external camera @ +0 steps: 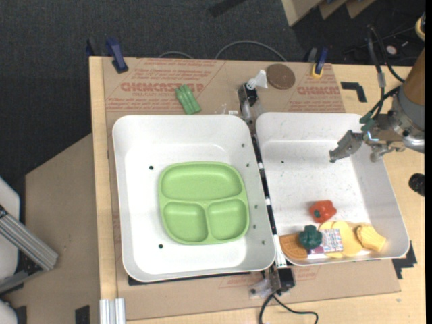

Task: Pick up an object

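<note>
Cardboard (162, 86) under the two bins bears red printing, twice over: on the left it reads "CHEMCAST" and a few more letters that a green clip (188, 100) covers, and on the right the same word shows only in part beside a brown disc (281, 77). Two shallow white bins sit side by side, touching along their inner rims. The left bin (135, 181) holds one green divided plate (202, 202) with three compartments, one long one across the top and two smaller ones below. The right bin (297, 140) holds a small cluster at its near edge: one red pepper-like toy (323, 211), one dark green toy (310, 237) just below it, one orange flat piece (291, 247) at the near left corner, one small printed packet (331, 241) whose writing is too small to read, and two yellow pieces (351, 238) (371, 238) to the right. Two blue clamps (117, 55) (318, 61) grip the bench's far edge. The arm enters from the right over the right bin's far right corner, and its gripper (345, 147) points left and downward above the bare bin floor, well apart from the toy cluster; whether the jaws are wide or narrow I cannot tell, and nothing shows between them
</note>
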Available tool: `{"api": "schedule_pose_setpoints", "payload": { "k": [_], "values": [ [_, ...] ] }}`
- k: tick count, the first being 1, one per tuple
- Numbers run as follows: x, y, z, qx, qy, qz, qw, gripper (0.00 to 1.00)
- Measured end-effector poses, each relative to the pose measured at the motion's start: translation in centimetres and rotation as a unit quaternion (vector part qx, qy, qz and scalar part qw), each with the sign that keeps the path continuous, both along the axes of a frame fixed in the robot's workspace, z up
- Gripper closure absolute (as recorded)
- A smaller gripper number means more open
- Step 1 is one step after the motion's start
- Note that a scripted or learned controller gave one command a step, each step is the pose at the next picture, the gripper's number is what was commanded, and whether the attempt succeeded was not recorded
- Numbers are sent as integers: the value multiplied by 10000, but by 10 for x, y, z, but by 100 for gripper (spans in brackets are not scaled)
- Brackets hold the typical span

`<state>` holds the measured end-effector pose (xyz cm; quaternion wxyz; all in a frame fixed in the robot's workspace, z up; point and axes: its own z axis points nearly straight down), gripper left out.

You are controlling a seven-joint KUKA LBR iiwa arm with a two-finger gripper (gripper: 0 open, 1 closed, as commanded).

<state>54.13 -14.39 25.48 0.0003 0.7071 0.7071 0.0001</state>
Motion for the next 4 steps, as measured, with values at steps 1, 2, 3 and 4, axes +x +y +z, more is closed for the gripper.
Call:
{"api": "schedule_pose_setpoints", "payload": {
  "k": [1, 2, 3, 4],
  "values": [
    [-31, 13, -114, 23, 70, -3, 10000, 0],
    [-44, 20, -173, 11, 25, -3, 10000, 0],
    [-42, 19, -159, -4, -18, -8, 10000, 100],
    [-36, 85, -65, 11, -48, 43, 10000, 100]
  ]
}}
